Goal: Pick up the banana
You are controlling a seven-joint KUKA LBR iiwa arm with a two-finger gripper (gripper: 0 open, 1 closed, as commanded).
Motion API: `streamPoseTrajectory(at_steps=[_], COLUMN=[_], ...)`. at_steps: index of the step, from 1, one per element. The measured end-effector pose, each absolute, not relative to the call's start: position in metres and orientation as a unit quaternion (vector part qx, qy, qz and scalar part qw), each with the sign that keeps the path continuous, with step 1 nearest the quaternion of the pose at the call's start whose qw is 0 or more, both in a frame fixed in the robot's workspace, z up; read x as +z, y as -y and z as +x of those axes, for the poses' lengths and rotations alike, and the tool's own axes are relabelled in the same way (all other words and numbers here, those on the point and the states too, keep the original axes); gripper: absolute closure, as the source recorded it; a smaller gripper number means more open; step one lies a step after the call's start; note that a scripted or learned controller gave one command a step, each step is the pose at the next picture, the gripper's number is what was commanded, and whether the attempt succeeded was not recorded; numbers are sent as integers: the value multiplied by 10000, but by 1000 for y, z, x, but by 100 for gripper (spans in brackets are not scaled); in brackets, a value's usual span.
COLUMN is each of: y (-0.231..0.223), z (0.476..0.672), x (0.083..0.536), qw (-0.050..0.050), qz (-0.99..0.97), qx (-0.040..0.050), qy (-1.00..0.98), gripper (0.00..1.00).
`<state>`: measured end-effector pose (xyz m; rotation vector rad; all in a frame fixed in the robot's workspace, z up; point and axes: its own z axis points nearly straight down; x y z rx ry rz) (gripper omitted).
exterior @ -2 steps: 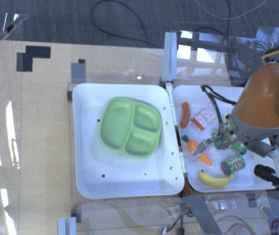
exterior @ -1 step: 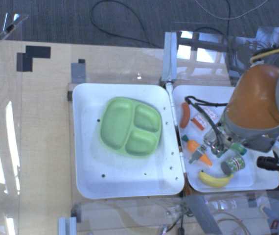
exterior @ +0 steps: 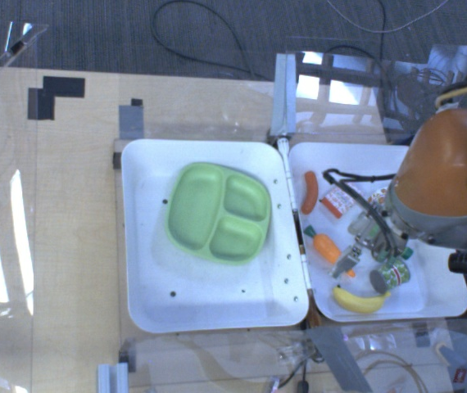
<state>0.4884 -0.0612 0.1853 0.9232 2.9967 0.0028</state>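
Pincer point(exterior: 355, 260) open, holding nothing, hovering above banana point(exterior: 360, 300) in right bin point(exterior: 446, 305)

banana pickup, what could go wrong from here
The curved yellow banana lies by the right white bin's near wall, leaving little room beside it. A green-labelled can lies close behind it and could be bumped or grabbed. The gripper hangs nearer the orange toy carrot, so it may close there.

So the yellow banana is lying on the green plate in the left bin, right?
Not quite. The camera view shows the yellow banana lying in the right bin, near its front edge. The green plate in the left bin has no banana on it.
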Motion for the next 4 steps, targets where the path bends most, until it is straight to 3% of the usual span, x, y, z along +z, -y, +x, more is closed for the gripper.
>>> streamPoseTrajectory(at_steps=[1, 2, 3, 4], y=[90, 87, 87, 86], z=[490, 491, 495, 495], x=[104, 90, 103, 103], qw=[21, 67, 123, 115], qz=[2956, 2305, 2331, 2322], qx=[8, 10, 20, 24], qy=[-9553, -9731, -9724, -9726], gripper=[0, 0, 100, 0])
